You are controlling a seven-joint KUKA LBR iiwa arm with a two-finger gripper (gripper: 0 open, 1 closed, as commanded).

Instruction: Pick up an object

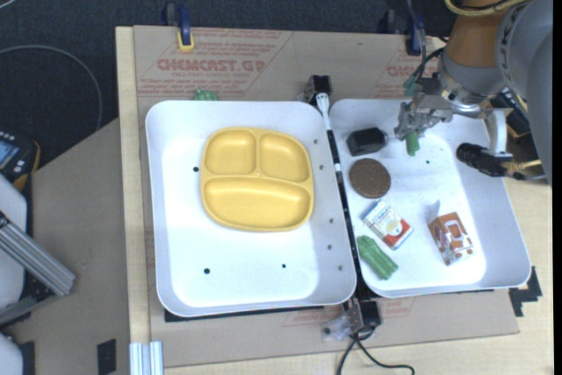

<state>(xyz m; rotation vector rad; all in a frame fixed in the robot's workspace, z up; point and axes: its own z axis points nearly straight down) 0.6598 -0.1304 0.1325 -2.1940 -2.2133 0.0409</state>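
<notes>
Pincer down over right bin

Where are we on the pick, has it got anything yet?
Nothing looks picked yet. The gripper hangs over the right bin near its back, with nothing visible between its fingers. The black block, brown disc, small carton, green piece and orange-white packet all lie in the bin. Descent, grasp and lift remain.
</notes>
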